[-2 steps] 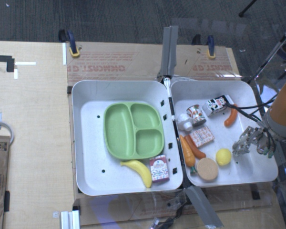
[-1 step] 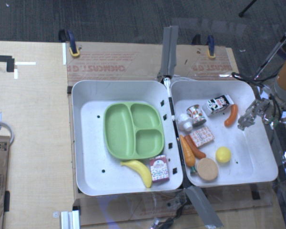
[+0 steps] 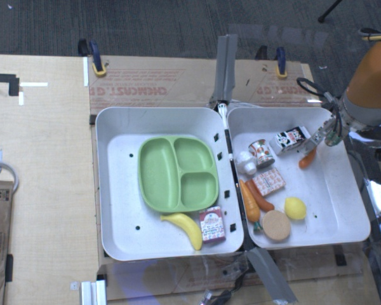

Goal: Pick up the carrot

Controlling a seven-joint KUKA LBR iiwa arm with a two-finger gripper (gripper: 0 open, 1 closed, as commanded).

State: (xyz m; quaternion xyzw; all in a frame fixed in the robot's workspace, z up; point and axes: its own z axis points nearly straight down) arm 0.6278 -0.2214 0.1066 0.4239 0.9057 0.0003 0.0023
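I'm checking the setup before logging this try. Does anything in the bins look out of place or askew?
Nothing looks spilled or broken. The right bin is crowded: the carrot lies wedged against its left wall, touching a red sausage-like piece. The gripper is over the far corner, away from it.
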